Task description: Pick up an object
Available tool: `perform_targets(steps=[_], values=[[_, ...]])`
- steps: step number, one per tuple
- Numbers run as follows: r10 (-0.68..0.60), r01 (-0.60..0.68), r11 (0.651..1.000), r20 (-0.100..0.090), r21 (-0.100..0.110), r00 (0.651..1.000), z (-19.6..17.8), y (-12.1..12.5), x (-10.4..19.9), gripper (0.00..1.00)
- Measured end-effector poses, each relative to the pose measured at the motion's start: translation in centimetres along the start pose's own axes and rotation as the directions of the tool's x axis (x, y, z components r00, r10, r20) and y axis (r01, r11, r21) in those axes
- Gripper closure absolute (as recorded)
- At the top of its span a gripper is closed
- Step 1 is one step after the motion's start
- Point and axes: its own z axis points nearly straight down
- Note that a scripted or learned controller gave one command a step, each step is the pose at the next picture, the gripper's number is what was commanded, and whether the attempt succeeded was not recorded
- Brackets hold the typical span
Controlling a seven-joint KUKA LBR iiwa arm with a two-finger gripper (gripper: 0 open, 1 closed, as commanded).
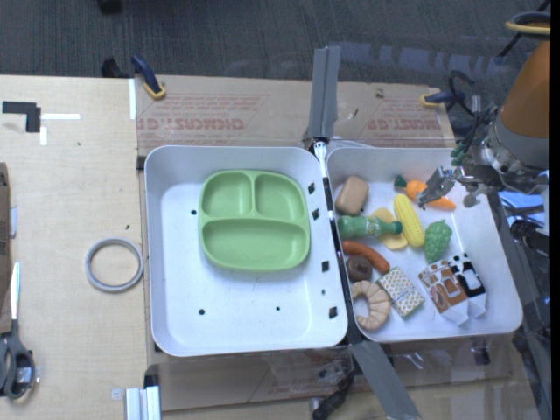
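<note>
Carrot, corn, broccoli crowded beneath gripper.

A KUKA iiwa arm is pictured at the right of the camera view, its rounded upper shell finished in orange above a grey wrist section. Dark cables are looped around the wrist, and thin black leads are strung along the metal fittings below. The two-finger gripper is built of small silver-grey metal parts, with slim angular pieces mounted on a compact bracket. A yellow-rimmed ring shape is seen at the top of the arm, partly cropped.
</note>
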Motion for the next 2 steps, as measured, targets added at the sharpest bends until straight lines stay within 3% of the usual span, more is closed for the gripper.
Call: perform_targets(steps=[1,2], values=[[0.0,0.0,1.0,0.0,0.0,1.0,0.0,0.0,0.0,0.0],[0.159,-0.159,0.987,0.001,-0.003,0.987,11.7,6.5,-1.0,0.0]])
